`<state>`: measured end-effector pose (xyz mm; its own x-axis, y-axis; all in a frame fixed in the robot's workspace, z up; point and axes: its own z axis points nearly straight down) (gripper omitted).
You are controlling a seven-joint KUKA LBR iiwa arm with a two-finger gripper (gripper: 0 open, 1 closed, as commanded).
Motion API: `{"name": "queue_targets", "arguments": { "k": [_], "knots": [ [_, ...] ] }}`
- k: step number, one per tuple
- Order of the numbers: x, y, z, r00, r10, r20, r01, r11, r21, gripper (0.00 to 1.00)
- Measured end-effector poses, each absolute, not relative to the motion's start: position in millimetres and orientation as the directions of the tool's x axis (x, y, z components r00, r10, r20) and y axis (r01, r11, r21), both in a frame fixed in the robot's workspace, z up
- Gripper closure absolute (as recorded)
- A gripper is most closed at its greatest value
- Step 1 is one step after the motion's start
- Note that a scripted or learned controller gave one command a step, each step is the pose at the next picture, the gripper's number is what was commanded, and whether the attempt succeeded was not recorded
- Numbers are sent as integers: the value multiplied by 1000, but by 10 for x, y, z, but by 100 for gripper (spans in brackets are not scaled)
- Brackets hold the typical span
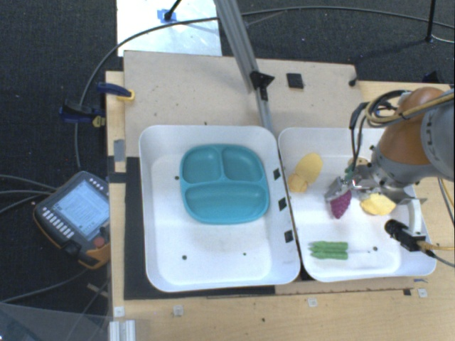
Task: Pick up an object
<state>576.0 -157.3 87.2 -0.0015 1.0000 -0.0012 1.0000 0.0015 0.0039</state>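
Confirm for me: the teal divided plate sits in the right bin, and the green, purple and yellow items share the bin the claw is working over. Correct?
Not quite. The camera view shows the teal divided plate in the left bin, not the right one. The rest stands: the green item, purple item and yellow items share the right bin, where the claw is working.

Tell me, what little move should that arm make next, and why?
Probably a short lift straight up. The gripper sits low in the right bin, right at the purple object, with a yellow piece close beside it. Whether the purple object is truly gripped is unclear, and a small rise would show that without disturbing the neighbour.
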Motion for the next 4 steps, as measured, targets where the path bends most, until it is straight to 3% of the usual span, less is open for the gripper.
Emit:
{"name": "queue_targets", "arguments": {
  "k": [1,4],
  "knots": [
    [5786,-1560,997,-2,1000,0,1000,2,11,100],
    [5924,-1606,2637,-7,1000,-2,1000,7,5,100]
  ]
}}
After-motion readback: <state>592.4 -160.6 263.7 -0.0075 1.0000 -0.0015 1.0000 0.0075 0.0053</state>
